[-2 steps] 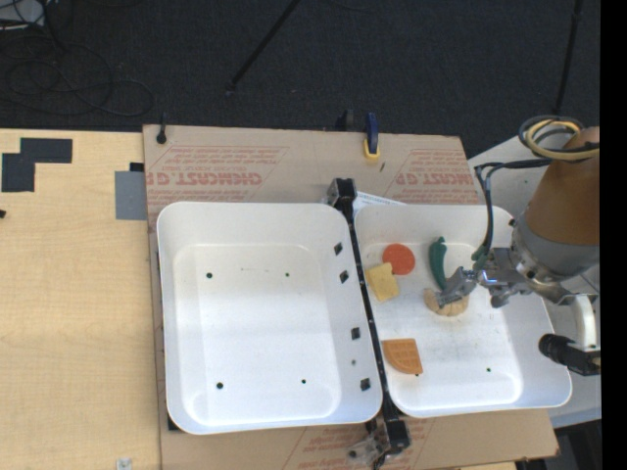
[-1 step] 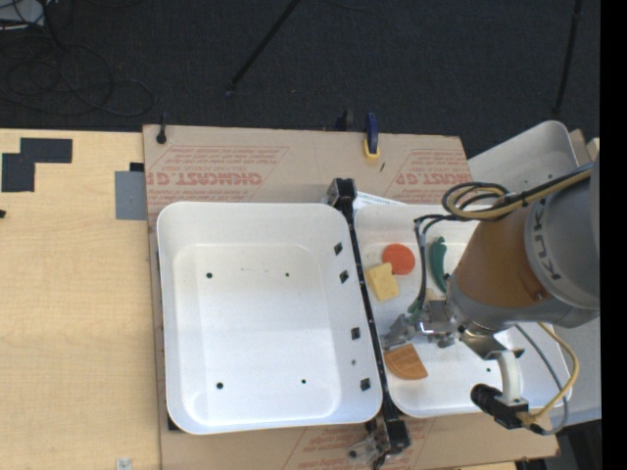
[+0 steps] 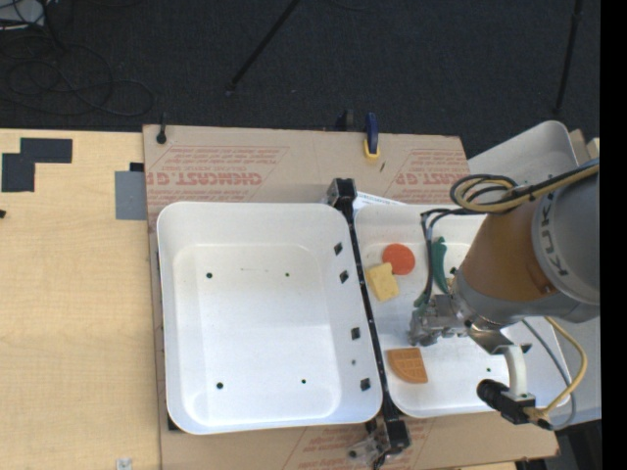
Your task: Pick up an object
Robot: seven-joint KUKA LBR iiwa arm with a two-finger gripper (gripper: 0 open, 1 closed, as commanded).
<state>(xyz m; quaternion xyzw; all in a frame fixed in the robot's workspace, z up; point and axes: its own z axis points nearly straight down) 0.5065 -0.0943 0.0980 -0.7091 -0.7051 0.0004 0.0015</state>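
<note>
Gripper hangs low in the right bin, jaw state can't tell from here; I'd center over the waffle just below-left, drop straight, then squeeze.

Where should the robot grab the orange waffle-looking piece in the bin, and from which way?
Probably from straight above, pinching the waffle piece across its two flat side edges. It lies flat on the floor of the right bin, with open floor around it, so fingers could likely slide down either side. The gripper hangs just above and right of it, near the yellow block and red round piece.
</note>
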